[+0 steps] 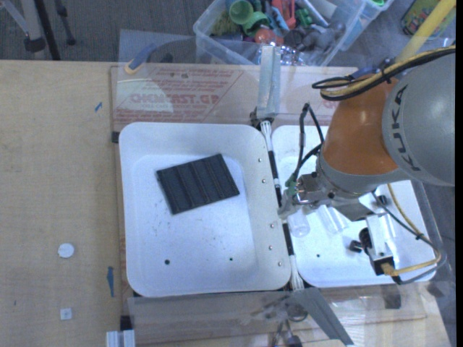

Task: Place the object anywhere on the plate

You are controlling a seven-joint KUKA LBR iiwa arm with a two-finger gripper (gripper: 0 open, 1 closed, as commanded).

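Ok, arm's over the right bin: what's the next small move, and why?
Probably raise the pincer a little. It hangs over the right bin beside the divider, the dark ridged plate lies in the left bin, and I cannot tell whether anything is held; lifting should show that.
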